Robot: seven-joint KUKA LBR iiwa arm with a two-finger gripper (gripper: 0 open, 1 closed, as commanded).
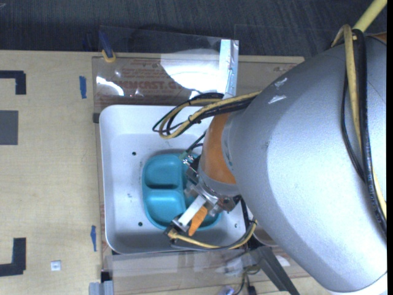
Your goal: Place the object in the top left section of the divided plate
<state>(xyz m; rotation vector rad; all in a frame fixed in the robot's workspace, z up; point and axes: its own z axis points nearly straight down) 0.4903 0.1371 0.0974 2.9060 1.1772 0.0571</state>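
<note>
I see my claw [191, 221] low over the blue plastic divided plate [163, 189], pinching a small orange stick [196, 223], which I think goes next into the top left part.

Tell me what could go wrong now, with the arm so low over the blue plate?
1. The hand hangs at the lower edge of the blue divided plate, far from its top left section; an orange object released here would probably land in the wrong compartment.
2. The loose yellow cable loops near the white bin rim and could snag.
</note>
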